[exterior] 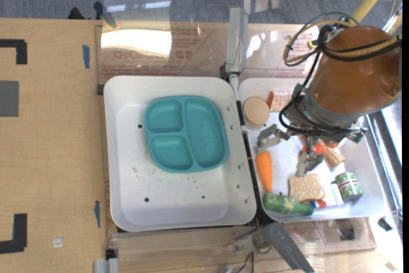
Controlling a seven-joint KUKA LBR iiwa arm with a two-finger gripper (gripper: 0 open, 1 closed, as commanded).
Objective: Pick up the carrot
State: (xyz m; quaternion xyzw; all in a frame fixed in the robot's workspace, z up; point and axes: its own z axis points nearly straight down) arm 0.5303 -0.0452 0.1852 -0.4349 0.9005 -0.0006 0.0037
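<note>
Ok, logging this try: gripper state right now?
Gripper: open, fingers spread, holding nothing; carrot lies in the right bin.

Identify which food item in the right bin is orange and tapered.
The carrot, lying along that bin's left wall below the round tan bun; the bread slice is square and brown.
</note>
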